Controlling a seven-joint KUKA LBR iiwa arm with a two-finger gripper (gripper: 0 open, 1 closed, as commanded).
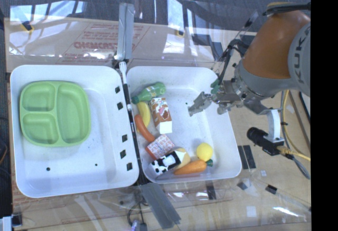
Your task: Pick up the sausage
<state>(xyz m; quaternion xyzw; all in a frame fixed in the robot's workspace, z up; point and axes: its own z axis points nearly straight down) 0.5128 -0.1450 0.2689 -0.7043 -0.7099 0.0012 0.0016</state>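
Claw (199,104) blurred, sausage (143,128) half-hidden — toys crowding

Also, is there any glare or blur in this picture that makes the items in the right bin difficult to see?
In the camera view, bright glare streaks lie on the clear panels above both bins, not over the food. The right bin is evenly lit with soft shadows, so the carrot and lemon read clearly. The gripper looks slightly soft, and the sausage sits in the shaded divider edge.
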